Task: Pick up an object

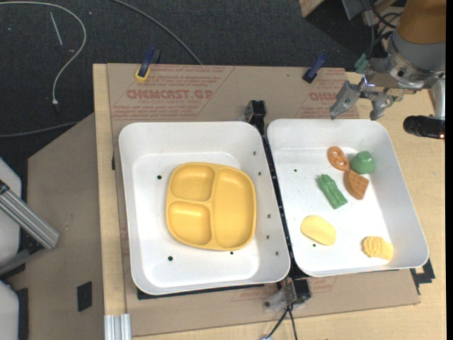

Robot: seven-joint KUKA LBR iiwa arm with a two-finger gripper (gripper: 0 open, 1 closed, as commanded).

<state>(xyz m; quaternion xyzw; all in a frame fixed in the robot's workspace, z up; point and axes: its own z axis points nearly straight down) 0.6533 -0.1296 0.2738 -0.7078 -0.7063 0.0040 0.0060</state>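
The gripper [362, 103] hangs spread open and empty over the right bin's [403, 190] far rim. Nearest inside lie a pretzel [337, 157] and green ball [363, 162]; probably light, rigid plastic toys, best pinched across their narrow width.

arm [423, 20]: at two o'clock in the view, a broad orange band over a pale grey rounded wrist section
gripper [363, 103]: two grey metal fingers [345, 100] with a teal-tinted fitting between their bases
cables: thin dark leads run beside the wrist, toward twelve o'clock
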